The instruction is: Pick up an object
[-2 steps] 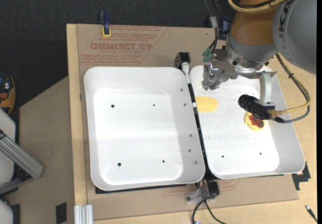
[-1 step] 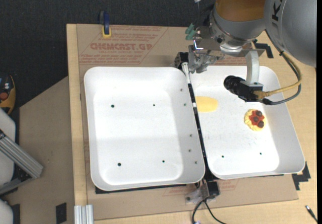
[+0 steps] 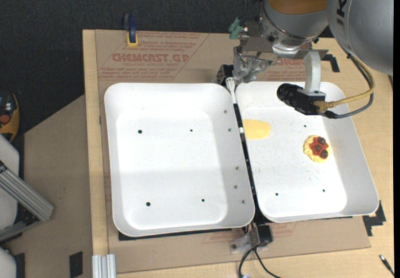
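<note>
Two small objects lie in the right bin (image 3: pixel 350 202). A flat pale yellow piece (image 3: pixel 256 129) rests near the bin's left wall. To its right lies a round yellow tart-like piece with red and dark berries on top (image 3: pixel 317 148). My gripper (image 3: pixel 240 74) hangs under the grey and orange wrist, over the back left corner of the right bin, close to the divide between the bins. It is behind the yellow piece and well apart from both objects. Nothing shows in its grasp.
The left bin (image 3: pixel 125 108) sits beside the right one on a cardboard-covered bench. A black module with a tan cable (image 3: pixel 300 99) juts from the wrist over the right bin's back. A blue and yellow clamp (image 3: pixel 130 29) holds the board's far edge.
</note>
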